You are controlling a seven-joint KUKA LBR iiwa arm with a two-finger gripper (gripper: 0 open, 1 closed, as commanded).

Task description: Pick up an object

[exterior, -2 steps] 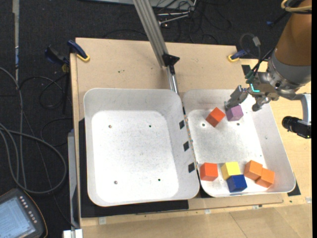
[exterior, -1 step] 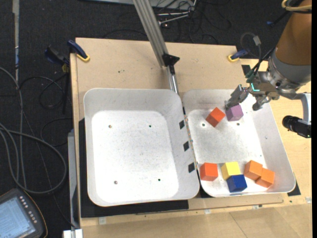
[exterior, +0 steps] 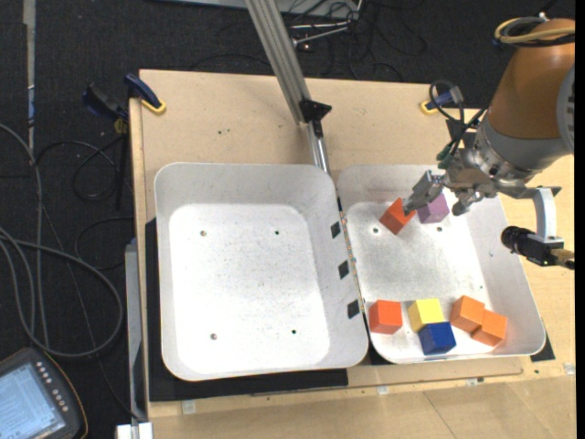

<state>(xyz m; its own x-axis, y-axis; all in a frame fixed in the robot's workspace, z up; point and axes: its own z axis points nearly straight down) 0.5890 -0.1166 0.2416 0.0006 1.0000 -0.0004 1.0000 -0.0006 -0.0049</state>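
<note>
- My two-finger gripper (exterior: 423,197) hangs over the right shallow white bin (exterior: 512,286), near its far rim; whether it is spread or pinching, I cannot tell.
- Orange block (exterior: 396,217) and purple block (exterior: 434,208) lie just beside it.
- Open floor mid-bin.
- Near rim: orange cube (exterior: 386,315), yellow cube (exterior: 425,313), blue cube (exterior: 438,337), two orange blocks (exterior: 479,319).
- Left white bin (exterior: 174,273) adjoins.

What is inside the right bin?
In the right bin: an orange block and a purple block by the gripper, plus five blocks near the front. The gripper partly covers the purple one.
</note>
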